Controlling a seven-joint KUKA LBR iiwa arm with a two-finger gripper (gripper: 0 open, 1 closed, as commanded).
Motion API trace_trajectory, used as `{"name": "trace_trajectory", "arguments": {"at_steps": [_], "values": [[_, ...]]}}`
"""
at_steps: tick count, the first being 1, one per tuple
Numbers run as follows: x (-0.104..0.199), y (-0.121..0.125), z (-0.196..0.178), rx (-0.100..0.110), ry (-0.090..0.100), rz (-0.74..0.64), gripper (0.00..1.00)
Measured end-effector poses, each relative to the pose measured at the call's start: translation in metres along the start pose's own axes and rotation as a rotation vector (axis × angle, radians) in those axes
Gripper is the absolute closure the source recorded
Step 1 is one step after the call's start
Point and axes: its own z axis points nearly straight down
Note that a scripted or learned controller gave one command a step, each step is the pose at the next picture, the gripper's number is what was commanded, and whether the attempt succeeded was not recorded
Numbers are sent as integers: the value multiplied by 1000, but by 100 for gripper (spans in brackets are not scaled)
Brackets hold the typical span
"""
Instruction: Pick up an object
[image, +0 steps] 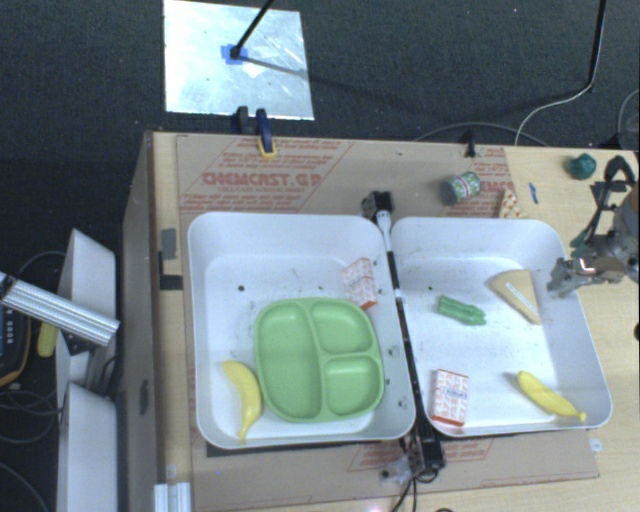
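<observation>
In the right bin (480, 240) lie a green pepper-like piece (460, 310), a beige wedge (516, 296), a red-and-white carton (450, 395) and a yellow banana (548, 394). A green divided plate (320, 360), a second banana (243, 397) and another small carton (360, 283) are in the left bin (250, 240). My gripper (585, 266) hovers at the right bin's right rim, just right of the beige wedge, with nothing visibly in it.
A black divider (392, 290) separates the two bins. On the cardboard behind the right bin stand a small can (462, 187) and a teal object (583, 165). Cables trail at the back right, and metal hardware sits left of the bench.
</observation>
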Motion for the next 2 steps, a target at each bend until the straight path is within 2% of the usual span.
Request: {"name": "trace_trajectory", "arguments": {"at_steps": [1,2], "values": [[62,-21,-2,0,1,-2,100],[29,-5,14,0,-1,2,100]]}}
